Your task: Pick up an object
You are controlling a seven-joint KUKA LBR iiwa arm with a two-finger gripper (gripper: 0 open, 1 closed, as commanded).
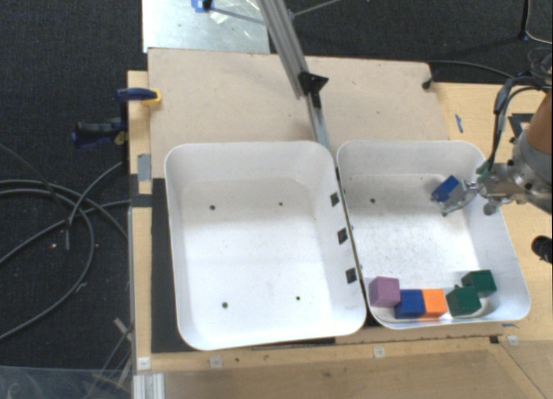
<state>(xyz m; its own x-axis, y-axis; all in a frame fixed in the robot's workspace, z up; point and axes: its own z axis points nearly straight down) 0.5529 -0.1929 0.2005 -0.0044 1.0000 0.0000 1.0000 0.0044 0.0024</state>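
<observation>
From my station I see the arm point(537, 142) reaching in over the right edge of the table point(259, 99), with the hand point(458, 200) hanging over the far right part of the right bin point(393, 164). A small blue block point(447, 188) sits right at the tips of the hand, raised above the bin floor as far as I can judge, and it looks pinched between the two fingers, so I read the hand as clamped on the blue block. The rest of the objects lie well apart from the hand, in a row along the near rim of the same bin: a purple cube point(384, 290) towards the near left corner, then a blue cube point(409, 303) touching an orange cube point(434, 302), then a dark green block point(463, 300) and a second green block point(479, 281) just behind it, near the near right corner. The left bin point(259, 173) stands just beside the right one, their inner rims meeting at the middle of the table. A blue clamp point(136, 95) grips the far left edge of the table, and a grey pole point(281, 22) slants across the far edge.
</observation>
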